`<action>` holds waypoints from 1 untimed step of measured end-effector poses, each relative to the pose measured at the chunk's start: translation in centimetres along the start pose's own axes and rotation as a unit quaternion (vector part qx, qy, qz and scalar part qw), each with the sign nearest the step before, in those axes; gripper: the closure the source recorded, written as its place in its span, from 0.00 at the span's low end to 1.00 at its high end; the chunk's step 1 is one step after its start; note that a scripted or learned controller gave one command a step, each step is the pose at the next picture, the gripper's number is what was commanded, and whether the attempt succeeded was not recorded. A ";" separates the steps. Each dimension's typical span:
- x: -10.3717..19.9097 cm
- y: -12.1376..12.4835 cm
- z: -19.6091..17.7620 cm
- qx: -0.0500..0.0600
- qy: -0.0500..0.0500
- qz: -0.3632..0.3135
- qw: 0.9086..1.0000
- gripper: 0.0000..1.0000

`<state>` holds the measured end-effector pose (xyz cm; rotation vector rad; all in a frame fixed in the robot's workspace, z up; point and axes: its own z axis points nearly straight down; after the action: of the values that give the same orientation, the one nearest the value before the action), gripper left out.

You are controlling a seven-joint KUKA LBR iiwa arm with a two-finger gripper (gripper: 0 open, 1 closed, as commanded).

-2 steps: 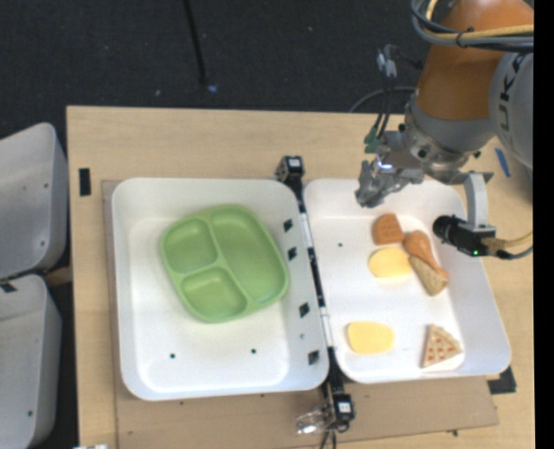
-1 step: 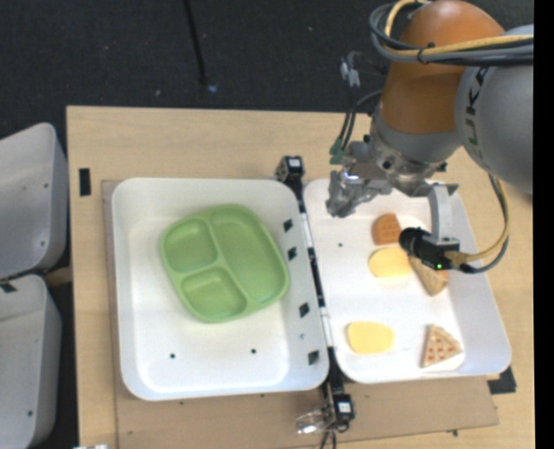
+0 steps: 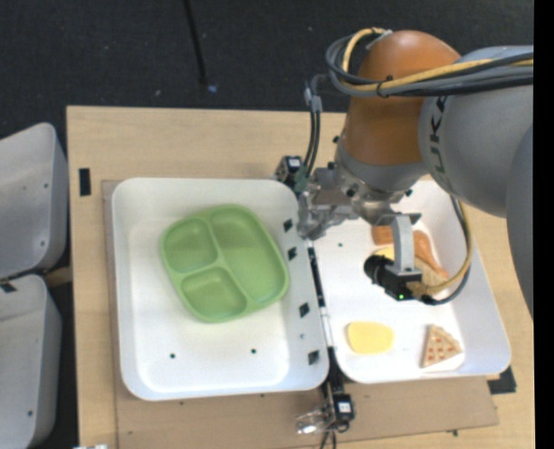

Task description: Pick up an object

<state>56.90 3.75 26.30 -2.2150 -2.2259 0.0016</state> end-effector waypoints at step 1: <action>4.2 -2.2 1.8 0.000 0.000 0.000 1.000 1.00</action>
<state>54.67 7.91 24.49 -2.2144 -2.2258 0.0021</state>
